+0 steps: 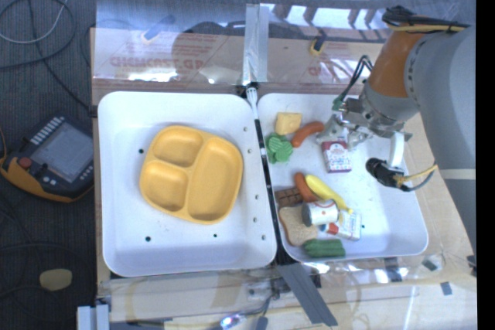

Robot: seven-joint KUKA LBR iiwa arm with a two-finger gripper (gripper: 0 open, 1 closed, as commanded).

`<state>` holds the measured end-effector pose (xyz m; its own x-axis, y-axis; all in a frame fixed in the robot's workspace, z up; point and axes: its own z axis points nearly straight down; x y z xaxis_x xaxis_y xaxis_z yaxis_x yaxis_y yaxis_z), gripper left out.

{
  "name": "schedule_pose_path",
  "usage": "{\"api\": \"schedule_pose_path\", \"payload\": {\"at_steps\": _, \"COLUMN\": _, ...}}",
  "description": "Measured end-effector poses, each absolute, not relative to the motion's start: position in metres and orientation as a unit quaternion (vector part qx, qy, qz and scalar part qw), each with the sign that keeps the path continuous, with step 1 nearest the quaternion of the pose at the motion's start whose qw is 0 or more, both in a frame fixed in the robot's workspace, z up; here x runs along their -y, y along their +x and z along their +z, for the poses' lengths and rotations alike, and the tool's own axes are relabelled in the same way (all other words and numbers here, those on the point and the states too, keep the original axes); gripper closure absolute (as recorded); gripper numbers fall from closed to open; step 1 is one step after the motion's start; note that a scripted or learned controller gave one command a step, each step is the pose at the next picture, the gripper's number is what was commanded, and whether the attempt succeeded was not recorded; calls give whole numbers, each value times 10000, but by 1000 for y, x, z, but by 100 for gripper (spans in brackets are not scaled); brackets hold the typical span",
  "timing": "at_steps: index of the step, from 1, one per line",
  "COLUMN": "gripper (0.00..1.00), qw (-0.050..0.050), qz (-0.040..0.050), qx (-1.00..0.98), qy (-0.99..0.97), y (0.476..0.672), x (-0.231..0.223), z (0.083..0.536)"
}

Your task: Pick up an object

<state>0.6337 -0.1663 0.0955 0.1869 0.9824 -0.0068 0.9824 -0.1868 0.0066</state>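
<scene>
My gripper point(346, 131) hangs over the upper middle of the right bin point(402, 232). Its fingertips sit right at the top edge of a small red and white packet point(337, 158). Whether they touch or grip the packet cannot be made out. Just left of the gripper lie an orange carrot point(308, 132), a yellow cheese block point(288, 123) and a green leafy piece point(278, 148). Lower in the bin are a yellow banana point(324, 189), a white can point(322, 213), a slice of bread point(295, 226) and a green cucumber point(323, 248).
The left bin point(124, 243) holds a yellow divided plate point(191, 173). A black cable plug point(384, 170) dangles from the arm over the right bin's right side. Clear plastic panels stand behind both bins. A teach pendant point(51, 158) lies on the floor at far left.
</scene>
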Motion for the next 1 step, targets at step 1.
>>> {"api": "schedule_pose_path", "payload": {"at_steps": 1, "gripper": 100, "qw": -11, "qz": -24, "qx": -6779, "qy": 7351, "y": 669, "x": 122, "z": 194}}
